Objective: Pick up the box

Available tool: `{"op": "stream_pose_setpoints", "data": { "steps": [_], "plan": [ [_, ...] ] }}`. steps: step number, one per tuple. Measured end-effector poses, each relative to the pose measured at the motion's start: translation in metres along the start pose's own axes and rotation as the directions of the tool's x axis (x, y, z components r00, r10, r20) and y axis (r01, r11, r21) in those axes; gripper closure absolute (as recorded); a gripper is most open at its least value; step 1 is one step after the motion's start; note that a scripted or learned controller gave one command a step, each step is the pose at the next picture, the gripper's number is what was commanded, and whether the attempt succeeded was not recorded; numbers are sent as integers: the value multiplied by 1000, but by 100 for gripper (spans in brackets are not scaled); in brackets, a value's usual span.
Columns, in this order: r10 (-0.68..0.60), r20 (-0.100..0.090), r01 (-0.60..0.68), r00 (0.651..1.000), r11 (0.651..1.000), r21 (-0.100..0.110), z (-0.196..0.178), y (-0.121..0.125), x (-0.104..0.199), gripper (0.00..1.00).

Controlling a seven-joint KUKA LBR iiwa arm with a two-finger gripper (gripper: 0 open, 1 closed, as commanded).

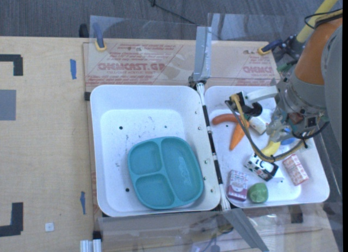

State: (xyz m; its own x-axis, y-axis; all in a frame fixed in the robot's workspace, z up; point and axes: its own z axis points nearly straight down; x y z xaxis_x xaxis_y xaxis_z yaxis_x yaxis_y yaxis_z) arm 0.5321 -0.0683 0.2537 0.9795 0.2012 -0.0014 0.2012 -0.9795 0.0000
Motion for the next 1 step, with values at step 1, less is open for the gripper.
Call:
{"op": "stream_pose_setpoints", "data": {
  "steps": [1],
  "plan": [
    [-7,2,7,1000,1000,0,-10,-2,1,100]
  ]
}}
